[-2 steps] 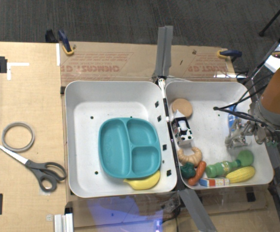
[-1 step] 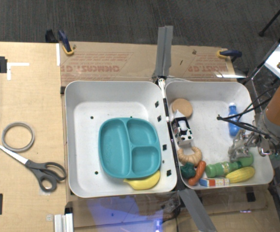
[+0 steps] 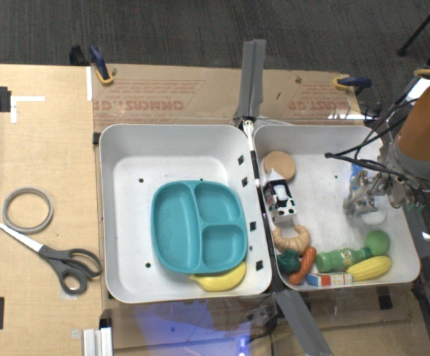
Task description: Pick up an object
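My gripper [image 3: 363, 201] hangs low over the right side of the right bin [image 3: 319, 143], reaching in from the right under the orange-banded wrist [image 3: 425, 128]. Just below and in front of it lie a green ball [image 3: 376, 242], a green bottle [image 3: 341, 258] and a yellow corn-like piece [image 3: 369, 268]. A small pale object [image 3: 371, 216] shows right under the gripper; I cannot make out whether they touch. Along the bin's left wall sit a tan disc [image 3: 280, 165], a black-and-white item [image 3: 279, 199] and a wooden ring [image 3: 291, 237].
An orange carrot [image 3: 302, 265], a dark green piece [image 3: 288, 261] and a small box [image 3: 328, 279] lie at the right bin's front. The left bin [image 3: 126, 199] holds a teal divided plate [image 3: 199, 225] and a banana [image 3: 219, 279]. Scissors [image 3: 59, 259] and a tape roll [image 3: 27, 210] lie on the bench at left.
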`<state>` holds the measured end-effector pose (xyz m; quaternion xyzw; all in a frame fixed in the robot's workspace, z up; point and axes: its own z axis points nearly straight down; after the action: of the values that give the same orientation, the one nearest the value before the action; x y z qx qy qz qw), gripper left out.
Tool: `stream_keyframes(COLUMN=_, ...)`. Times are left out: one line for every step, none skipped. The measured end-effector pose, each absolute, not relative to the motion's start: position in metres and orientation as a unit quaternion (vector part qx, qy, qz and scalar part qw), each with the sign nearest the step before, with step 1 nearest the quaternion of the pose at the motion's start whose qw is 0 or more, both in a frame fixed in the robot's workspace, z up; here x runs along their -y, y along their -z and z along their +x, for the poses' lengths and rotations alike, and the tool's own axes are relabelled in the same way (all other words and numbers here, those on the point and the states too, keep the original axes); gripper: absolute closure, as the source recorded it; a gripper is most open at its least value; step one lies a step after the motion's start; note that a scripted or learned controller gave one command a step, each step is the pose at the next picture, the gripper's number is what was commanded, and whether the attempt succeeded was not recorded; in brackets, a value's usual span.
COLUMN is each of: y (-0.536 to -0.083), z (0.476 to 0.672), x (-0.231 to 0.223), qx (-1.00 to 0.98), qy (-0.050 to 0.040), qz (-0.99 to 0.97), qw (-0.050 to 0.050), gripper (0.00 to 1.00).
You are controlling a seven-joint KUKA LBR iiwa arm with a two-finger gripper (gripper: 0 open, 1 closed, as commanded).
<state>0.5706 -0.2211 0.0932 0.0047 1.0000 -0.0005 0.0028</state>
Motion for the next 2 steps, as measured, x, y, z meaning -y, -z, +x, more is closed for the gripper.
stream_keyframes(y=-0.093, z=0.571, x=0.221, qx=-1.000, qy=0.0007, qz=0.004, qw=0.003, gripper=0.00)
stream_keyframes(y=-0.092, z=0.540, x=0.135, qx=-0.998, qy=-0.0004, qz=0.065, qw=0.001, gripper=0.00)
